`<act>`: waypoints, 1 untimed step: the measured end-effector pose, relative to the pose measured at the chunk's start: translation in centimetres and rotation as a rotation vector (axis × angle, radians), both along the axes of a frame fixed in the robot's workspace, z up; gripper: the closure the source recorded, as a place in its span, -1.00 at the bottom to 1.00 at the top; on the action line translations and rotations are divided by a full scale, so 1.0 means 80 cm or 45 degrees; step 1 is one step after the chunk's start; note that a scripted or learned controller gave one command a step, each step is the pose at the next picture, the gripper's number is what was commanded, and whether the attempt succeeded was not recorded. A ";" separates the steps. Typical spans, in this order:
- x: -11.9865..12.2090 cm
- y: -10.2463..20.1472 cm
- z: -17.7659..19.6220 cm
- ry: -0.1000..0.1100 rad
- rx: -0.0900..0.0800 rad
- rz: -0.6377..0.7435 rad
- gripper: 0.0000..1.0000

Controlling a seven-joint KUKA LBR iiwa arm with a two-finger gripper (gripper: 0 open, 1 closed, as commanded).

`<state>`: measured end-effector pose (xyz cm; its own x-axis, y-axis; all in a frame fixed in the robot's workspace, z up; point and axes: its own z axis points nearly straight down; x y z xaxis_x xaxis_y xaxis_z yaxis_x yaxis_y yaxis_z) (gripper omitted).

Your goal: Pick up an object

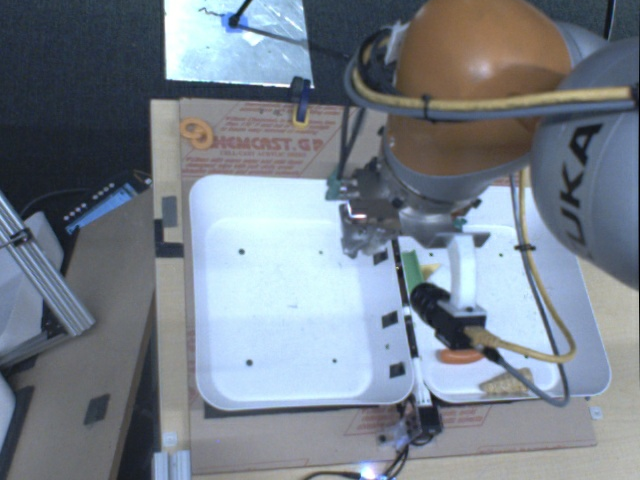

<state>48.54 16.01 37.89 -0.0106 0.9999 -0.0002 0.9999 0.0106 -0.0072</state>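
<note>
Gripper (362, 230): hangs over the far end of the strip where the two bins meet, slightly to the left bin's side; the wrist housing covers it, so how wide it stands cannot be told, and nothing can be seen in its hold
Left bin (235, 268): white floor showing a few small dark specks; risk: a descent from the present position probably lands here or on the wall, and a closure would then take nothing
Dividing walls (404, 320): two rims touching, with dark clips along the seam; risk: a straight-down move may strike the rims, causing a jolt or a shifted bin
Green strip (408, 264): candidate object, lying in the right bin just beside the seam and close to the gripper; risk: pressed against the wall, it leaves little room on that side, so it may be pushed rather than clamped
Pale yellow piece (430, 268): just beside the green strip; risk: both may be caught together, or one may knock the other away
Orange piece (460, 356): candidate object, near side of the right bin (592, 360); looks flat and low, so it may slip out on closure
Tan piece (506, 379): near the front rim, beside the orange piece; risk: the rim may block the approach
</note>
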 end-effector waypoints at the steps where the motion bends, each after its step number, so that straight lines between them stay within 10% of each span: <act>1: 0.003 -0.005 0.021 -0.014 0.003 -0.003 1.00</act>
